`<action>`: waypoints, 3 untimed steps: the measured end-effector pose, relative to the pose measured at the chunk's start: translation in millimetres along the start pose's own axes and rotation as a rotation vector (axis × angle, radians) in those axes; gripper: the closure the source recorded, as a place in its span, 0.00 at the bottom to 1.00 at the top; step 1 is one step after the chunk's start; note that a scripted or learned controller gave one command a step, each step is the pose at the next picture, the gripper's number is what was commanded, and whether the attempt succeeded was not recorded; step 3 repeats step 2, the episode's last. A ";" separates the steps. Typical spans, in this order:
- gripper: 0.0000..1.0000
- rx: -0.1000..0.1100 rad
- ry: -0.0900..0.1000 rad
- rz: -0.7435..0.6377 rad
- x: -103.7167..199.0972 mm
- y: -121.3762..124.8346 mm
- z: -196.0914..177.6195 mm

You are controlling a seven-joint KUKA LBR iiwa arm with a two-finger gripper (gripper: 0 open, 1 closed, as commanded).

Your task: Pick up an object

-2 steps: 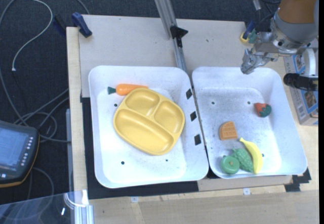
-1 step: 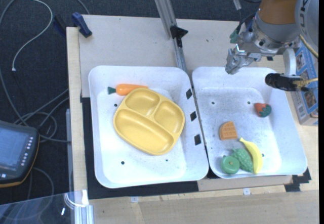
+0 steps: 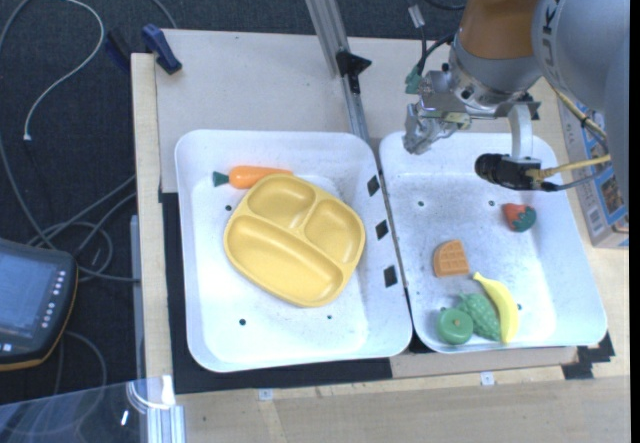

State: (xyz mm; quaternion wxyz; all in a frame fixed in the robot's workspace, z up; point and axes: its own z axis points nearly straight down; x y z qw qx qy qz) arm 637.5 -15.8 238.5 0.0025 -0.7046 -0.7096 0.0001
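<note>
Left bin [image 3: 200, 331]: carrot [image 3: 255, 174], yellow tray [image 3: 293, 238]. Right bin [image 3: 575, 286]: waffle [image 3: 450, 258], banana [image 3: 499, 303], strawberry [image 3: 519, 216]. Gripper [image 3: 420, 136] hangs over that bin's far left corner, holding nothing; opening — can't tell. Best come down straight over the waffle, which sits apart.

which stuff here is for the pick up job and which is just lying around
For the job:
gripper
orange waffle piece
banana
green toy pieces
red toy with green top
carrot
yellow divided plate
right bin
left bin

Just lying about:
blue clamp
cables
handheld screen
</note>
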 end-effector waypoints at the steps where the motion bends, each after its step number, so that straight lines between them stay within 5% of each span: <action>1: 1.00 0.001 -0.001 0.001 50.5 2.9 8.9; 2: 1.00 -0.006 -0.001 0.000 103.7 1.4 -2.6; 3: 1.00 -0.006 -0.001 0.000 103.7 1.4 -2.6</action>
